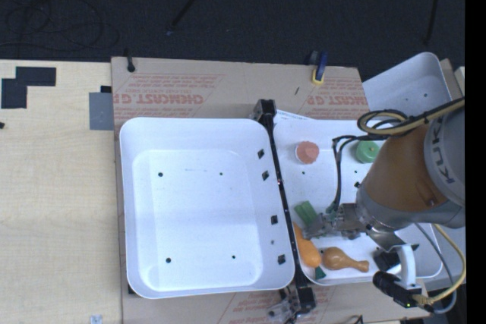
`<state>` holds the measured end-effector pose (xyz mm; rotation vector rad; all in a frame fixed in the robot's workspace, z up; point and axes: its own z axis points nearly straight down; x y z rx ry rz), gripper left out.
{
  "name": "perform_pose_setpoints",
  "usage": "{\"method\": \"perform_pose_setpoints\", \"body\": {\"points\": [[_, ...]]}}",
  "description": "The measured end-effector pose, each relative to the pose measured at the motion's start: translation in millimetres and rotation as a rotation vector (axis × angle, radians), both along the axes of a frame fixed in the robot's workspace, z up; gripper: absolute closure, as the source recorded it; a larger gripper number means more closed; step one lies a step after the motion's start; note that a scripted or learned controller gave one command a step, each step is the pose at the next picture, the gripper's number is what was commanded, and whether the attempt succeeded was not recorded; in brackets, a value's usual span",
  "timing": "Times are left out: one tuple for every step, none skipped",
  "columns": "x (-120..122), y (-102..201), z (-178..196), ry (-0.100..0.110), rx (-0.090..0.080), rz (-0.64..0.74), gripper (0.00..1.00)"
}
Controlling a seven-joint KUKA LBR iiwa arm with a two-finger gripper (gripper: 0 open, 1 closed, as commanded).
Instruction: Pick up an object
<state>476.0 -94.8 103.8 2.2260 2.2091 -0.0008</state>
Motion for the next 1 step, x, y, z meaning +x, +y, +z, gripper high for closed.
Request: {"method": "perform_pose_setpoints", "body": {"points": [[52.4, -24.5, -17.1, 0.004, 0.003, 0.01, 0.0]]}}
